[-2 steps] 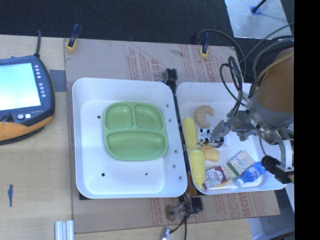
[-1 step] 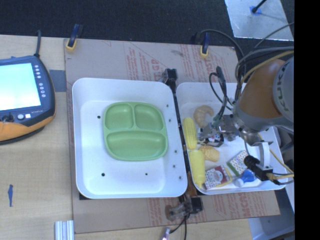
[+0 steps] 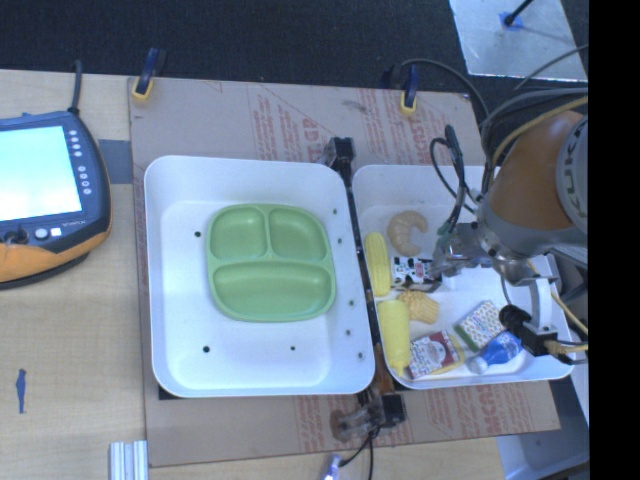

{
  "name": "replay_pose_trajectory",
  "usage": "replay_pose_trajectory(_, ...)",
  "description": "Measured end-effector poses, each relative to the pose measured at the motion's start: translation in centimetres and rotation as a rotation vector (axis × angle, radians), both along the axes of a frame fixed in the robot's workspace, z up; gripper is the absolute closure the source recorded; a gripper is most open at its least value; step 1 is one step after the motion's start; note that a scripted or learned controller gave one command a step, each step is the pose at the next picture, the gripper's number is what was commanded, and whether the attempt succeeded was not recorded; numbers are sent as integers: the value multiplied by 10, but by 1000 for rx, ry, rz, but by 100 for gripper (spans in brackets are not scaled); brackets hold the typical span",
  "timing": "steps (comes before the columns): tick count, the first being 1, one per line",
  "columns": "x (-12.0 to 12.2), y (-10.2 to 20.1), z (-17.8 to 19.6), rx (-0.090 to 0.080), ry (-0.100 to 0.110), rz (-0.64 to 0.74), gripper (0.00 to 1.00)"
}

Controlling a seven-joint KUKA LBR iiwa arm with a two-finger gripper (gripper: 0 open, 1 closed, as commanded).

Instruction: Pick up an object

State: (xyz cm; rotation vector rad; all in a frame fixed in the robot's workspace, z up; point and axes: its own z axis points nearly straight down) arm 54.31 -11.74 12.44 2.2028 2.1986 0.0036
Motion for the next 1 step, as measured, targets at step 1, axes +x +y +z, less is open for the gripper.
replay_pose_trajectory(1, -45, -61, 45, 18, 24, 4, 100)
